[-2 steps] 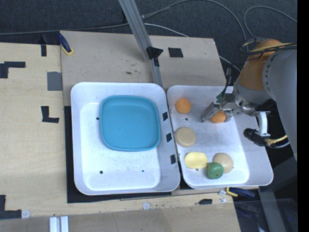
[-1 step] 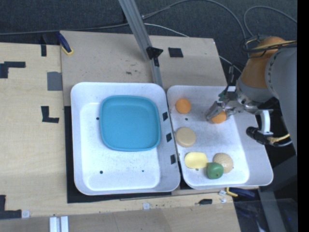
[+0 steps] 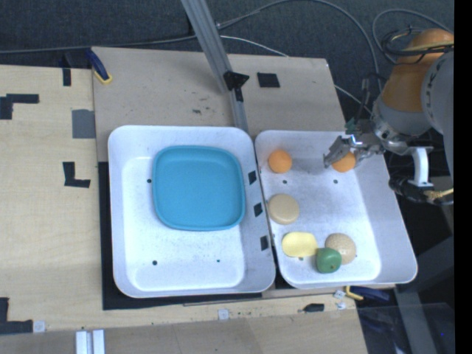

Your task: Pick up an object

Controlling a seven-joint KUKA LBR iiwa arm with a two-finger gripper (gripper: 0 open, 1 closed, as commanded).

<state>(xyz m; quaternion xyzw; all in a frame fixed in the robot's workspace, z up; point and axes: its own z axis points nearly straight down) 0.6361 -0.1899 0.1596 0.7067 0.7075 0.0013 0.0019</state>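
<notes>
My gripper (image 3: 341, 156) hangs over the far right part of the right bin (image 3: 369, 220), near its back rim. A small orange object (image 3: 345, 164) sits between its fingers, and the gripper is shut on it. Elsewhere in that bin lie an orange ball (image 3: 279, 161) at the back left, a beige round piece (image 3: 283, 209) in the middle left, and a yellow piece (image 3: 299, 244), a green ball (image 3: 328, 260) and a tan round piece (image 3: 342, 246) near the front.
The left bin (image 3: 133, 220) holds a blue square plate (image 3: 198, 187). A grey metal pole (image 3: 214, 43) slants down to the bins' back edge. Cables lie behind the bench at the right.
</notes>
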